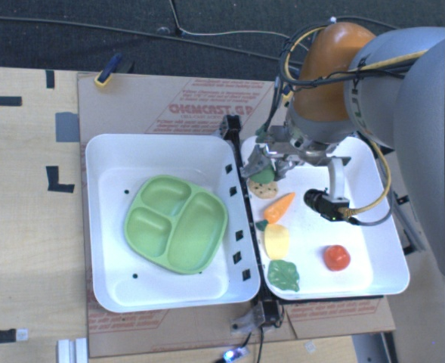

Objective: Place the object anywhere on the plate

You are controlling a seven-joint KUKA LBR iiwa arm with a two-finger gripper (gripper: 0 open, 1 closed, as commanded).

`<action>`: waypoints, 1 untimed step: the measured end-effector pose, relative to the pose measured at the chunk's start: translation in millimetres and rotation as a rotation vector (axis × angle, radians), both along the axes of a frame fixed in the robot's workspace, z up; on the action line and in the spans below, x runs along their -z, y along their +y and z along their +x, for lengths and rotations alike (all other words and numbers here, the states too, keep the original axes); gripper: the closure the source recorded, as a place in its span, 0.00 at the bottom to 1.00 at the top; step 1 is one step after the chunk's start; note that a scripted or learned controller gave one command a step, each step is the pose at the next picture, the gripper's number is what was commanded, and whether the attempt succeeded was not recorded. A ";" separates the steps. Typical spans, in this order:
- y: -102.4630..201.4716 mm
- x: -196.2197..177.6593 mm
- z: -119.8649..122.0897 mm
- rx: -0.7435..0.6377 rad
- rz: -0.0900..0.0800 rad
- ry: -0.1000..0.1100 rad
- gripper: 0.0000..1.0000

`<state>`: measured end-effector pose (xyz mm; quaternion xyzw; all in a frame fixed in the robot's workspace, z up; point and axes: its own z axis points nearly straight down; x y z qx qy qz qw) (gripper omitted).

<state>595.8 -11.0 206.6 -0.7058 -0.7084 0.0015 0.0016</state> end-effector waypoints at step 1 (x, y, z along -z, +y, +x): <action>54.0 -2.9 -15.3 -0.003 0.001 -0.001 1.00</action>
